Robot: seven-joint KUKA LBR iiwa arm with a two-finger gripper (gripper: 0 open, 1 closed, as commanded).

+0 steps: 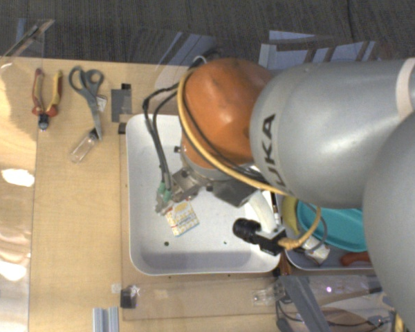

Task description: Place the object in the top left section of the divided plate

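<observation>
Camera view, field notes. Grey arm with orange band (221, 113) low over shallow white left bin (149, 251), frame centre. Gripper (171, 198) hidden under wrist; claw state impossible to tell. Small pale patterned card-like object (182, 218) just below gripper, on bin floor. Teal divided plate (335, 230) at right, partly covered. Scissors (90, 92) and red-handled pliers (45, 95) upper left on bench.

The grey arm (332, 137) with its orange band (218, 109) is reaching in over the left white bin (194, 254), covering much of it. Below the wrist, a small card-like object (182, 218) is lying on the bin floor — tilted, just under the green-tipped wrist hardware. A teal plate (332, 230) is peeking out in the right bin. On the desk (76, 241), pliers (45, 97) and scissors (88, 88) are resting side by side — well apart from the bins.
</observation>
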